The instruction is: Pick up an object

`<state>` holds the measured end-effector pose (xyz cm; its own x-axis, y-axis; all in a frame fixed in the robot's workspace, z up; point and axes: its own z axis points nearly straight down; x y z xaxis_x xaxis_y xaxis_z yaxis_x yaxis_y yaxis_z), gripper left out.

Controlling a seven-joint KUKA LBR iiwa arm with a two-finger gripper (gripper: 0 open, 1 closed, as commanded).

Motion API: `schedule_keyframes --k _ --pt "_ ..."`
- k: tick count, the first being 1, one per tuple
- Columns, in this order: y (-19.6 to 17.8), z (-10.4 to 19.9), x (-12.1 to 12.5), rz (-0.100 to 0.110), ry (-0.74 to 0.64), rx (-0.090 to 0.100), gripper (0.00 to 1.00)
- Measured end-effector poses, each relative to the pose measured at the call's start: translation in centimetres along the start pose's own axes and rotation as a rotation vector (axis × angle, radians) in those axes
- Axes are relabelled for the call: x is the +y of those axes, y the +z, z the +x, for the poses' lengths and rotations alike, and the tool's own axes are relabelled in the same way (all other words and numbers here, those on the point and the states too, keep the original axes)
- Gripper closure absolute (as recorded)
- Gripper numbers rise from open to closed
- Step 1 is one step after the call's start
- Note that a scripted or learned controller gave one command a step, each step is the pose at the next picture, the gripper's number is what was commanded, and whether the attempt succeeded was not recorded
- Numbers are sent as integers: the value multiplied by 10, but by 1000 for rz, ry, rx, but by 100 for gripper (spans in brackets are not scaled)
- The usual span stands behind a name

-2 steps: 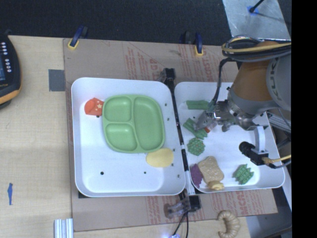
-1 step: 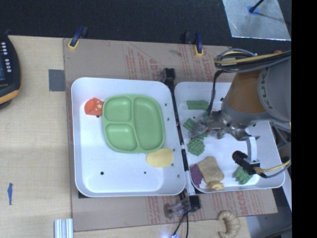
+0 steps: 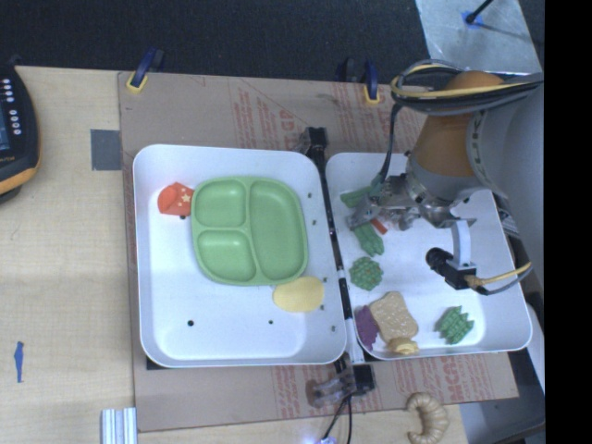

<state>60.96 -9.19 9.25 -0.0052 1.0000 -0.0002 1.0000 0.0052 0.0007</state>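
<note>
My gripper [image 3: 373, 215] is down in the upper left part of the right bin [image 3: 495, 276], at the end of the grey arm with its orange band [image 3: 447, 146]. It sits among green toys: a leafy green piece [image 3: 355, 196] just above and left of it and a long green piece [image 3: 371, 240] just below it. I cannot see whether either one is held. Lower in the same bin lie a round green bumpy toy [image 3: 365, 273], a tan bread slice [image 3: 394, 314], a purple piece [image 3: 365, 323], a small yellow piece [image 3: 403, 346] and another green toy [image 3: 454, 325].
The left bin [image 3: 166, 331] holds a green divided plate [image 3: 250, 229], a red toy [image 3: 174, 199] at the plate's left and a yellow toy [image 3: 298, 294] below it. A black cable fitting [image 3: 447, 268] hangs over the right bin. A tan curled object [image 3: 427, 418] lies outside the bins.
</note>
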Motion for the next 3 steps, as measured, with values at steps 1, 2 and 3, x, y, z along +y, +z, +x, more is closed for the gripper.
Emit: schedule_keyframes --k 1,2,3 --pt "1 -4 47 7 -1 -1 0" --pt "-11 -4 47 7 -3 0 100" --pt "-106 64 46 -5 -4 2 100"
